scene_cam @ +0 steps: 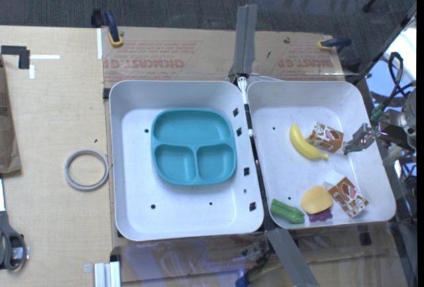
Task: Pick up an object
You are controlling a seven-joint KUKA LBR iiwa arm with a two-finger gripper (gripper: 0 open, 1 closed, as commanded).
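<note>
Nearest edge of right-hand shallow white bin (pixel 371 113): green plastic pepper-like piece (pixel 287 211) by front-left corner, then small purple item (pixel 321 215) tucked under round yellow-orange toy food piece (pixel 316 199), just beside a red-brown & white printed carton (pixel 348 196) lying flat, front right. Mid bin: yellow plastic banana (pixel 307 144), w/ second red-brown & white printed packet (pixel 326 138) touching its right side. Metal two-finger hand (pixel 356 140) low at right wall, just beside that packet, tips toward it; fingers apart a little, nothing between them. Left: second shallow white bin (pixel 126 166) w/ teal three-compartment plastic plate (pixel 194 146) in centre. Pale wood surface (pixel 53 120) further left, grey ring (pixel 87 169) on it. Far side: brown cardboard sheet (pixel 165 57), clamped.
</note>
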